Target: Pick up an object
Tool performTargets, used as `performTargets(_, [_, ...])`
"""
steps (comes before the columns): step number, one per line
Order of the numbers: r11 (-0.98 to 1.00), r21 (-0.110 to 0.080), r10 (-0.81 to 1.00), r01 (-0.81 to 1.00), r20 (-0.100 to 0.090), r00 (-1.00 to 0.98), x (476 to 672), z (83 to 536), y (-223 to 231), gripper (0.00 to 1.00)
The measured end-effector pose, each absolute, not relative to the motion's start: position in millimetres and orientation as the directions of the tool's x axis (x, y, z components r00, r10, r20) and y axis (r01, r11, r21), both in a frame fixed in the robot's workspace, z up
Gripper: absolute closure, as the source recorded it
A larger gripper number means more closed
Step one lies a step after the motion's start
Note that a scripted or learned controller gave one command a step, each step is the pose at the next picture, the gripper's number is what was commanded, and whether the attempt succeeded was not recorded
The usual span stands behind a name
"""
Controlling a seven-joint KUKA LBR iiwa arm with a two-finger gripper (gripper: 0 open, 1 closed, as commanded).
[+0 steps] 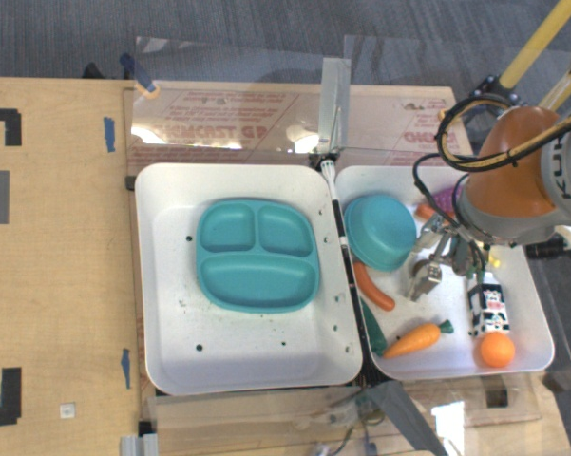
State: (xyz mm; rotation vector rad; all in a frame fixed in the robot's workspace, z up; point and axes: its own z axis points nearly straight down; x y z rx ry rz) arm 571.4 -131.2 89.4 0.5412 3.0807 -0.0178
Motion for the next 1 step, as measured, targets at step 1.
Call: performTargets(1, [0.853,0.004,0.523,0.523,-0.012,-0.852,535.0,89.5,-118.5,0.0])
